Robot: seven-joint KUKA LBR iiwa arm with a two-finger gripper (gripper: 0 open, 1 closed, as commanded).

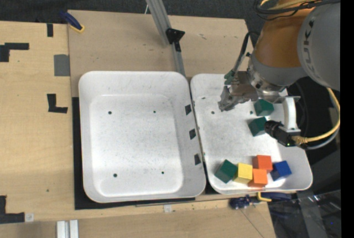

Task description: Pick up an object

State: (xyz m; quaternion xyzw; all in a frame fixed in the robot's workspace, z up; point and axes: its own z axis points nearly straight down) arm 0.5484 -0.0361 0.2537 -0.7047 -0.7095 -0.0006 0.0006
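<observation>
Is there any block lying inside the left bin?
No, the blocks, such as the yellow block, all lie in the right bin, while the left bin shows bare white floor.

A single fixed camera looks down from above at a slant, set fairly far back, so the whole table (127,43) falls in frame. Both white bins sit near the middle, the left bin (88,120) and the right bin (221,132) side by side. The arm (293,32) enters from the right edge.
</observation>
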